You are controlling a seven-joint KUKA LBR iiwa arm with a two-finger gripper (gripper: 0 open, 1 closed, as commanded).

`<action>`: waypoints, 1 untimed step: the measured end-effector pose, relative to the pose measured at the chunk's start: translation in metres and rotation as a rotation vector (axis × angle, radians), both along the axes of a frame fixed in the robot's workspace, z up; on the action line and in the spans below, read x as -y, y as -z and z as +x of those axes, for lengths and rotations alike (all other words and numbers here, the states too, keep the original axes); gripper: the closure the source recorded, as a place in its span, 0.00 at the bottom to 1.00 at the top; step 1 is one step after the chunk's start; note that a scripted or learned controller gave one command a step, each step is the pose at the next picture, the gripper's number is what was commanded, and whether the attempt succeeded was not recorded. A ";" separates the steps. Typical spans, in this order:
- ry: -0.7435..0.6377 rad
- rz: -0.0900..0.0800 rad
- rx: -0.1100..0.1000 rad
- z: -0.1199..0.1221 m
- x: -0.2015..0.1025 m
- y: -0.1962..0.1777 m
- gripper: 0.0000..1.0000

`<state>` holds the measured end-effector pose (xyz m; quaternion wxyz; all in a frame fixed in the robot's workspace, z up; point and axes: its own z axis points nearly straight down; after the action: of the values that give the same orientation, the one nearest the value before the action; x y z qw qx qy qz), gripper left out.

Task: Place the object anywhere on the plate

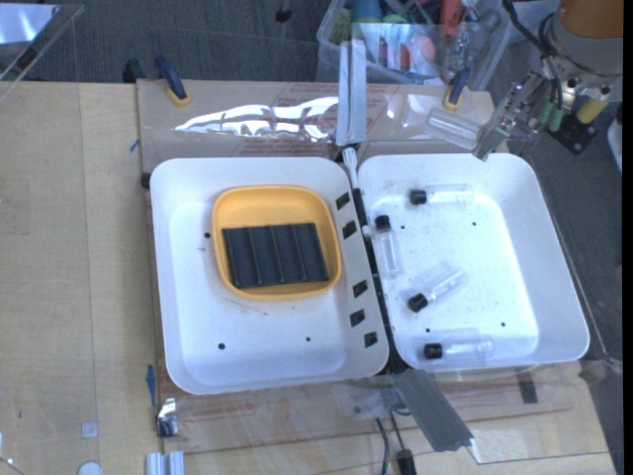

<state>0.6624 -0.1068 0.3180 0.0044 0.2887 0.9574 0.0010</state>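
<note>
While raised past the right bin's far corner:
Grey two-finger gripper [492,139]: jaws' state could not be told.
Clear plastic black-capped vials [435,290]: scattered in right bin.
Square yellow plate [276,204]: set in left bin, dark ribbed block [274,254] laid on it.

The setting is a robotics laboratory or test cell. Indicators: a light wooden bench [69,265] carries two shallow white bins, the left bin [188,354] and the right bin [554,315], mounted side by side on a fixture with black tabs along their shared edge. Clamps with blue handles [170,79] secure a board at the rear. A clear plastic crate [420,23] of mixed coloured items stands behind the bench. Grey carpet [198,18] covers the floor. Cables and the arm's orange band [598,3] appear at upper right
</note>
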 end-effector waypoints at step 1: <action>-0.169 -0.002 0.000 -0.005 0.062 -0.074 1.00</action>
<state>0.6571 -0.1684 0.3924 0.0048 0.2070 0.9783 0.0003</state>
